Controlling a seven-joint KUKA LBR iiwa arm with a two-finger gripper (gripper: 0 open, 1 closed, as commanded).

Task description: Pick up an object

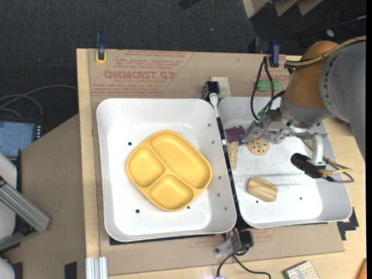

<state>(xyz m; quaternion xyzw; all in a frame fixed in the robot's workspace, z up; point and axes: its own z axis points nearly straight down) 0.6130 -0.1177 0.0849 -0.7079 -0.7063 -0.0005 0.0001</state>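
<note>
The right bin (325, 205) holds a round chocolate-chip cookie (258, 147), a tan bread roll (261, 189), a small purple piece (235, 134) and a pale tan stick (233, 154) along its left wall. My gripper (265, 132) hangs low over the far part of this bin, just above and behind the cookie, with the purple piece to its left. The grey and orange arm reaches in from the right. Nothing shows between the gripper's tips from this angle.
A yellow three-compartment plate (168, 168) lies in the middle of the left bin (116, 121). A green thing (264, 87) sits at the far edge of the right bin behind black cables. The bread roll has open floor around it.
</note>
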